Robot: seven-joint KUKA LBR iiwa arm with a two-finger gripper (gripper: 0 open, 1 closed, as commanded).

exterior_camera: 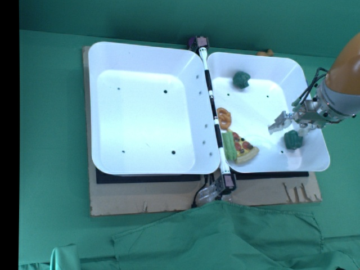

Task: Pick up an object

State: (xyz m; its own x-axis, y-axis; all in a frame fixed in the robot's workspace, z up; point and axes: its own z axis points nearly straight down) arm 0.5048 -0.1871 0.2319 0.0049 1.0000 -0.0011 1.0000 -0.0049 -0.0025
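Note:
My gripper [288, 128] hangs over the right side of the right bin [315, 163], fingers spread open. One grey finger [277, 123] points left toward the bin's middle. A dark green lumpy object [292, 140] lies on the bin floor just under and in front of the gripper, not clamped between the fingers. A second dark green lump [241, 79] sits at the bin's back. Against the bin's left wall lie an orange pretzel [224, 117], a pizza slice [243, 148] and a green strip [229, 145].
The left bin [107, 77] stands beside the right one, joined by a centre divider [212, 106]. Both rest on a cardboard sheet [146, 204]. A green cloth [236, 235] is bunched at the front. A small orange thing [265, 53] lies behind the right bin.

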